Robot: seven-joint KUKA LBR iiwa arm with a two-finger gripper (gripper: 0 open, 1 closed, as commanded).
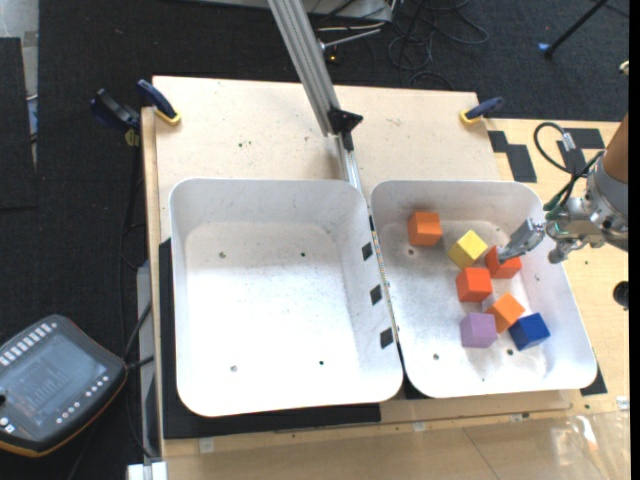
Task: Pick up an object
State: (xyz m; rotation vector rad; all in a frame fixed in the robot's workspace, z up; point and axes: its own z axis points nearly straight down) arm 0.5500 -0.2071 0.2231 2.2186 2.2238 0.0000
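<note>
Blue cube (529, 331) foremost, tool (522, 240) touching red cube (503, 263)

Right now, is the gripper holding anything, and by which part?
Cannot be told. The gripper is down at a red block in the right bin, but no grip is visible.

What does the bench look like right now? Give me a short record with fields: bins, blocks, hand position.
bins: two shallow white bins, left bin and right bin, side by side
blocks: orange cube, yellow cube, red-orange cube, small orange cube, purple cube, blue cube, red block, all in the right bin
hand: hand over the right bin's right side, at the red block
grip: cannot tell
</note>
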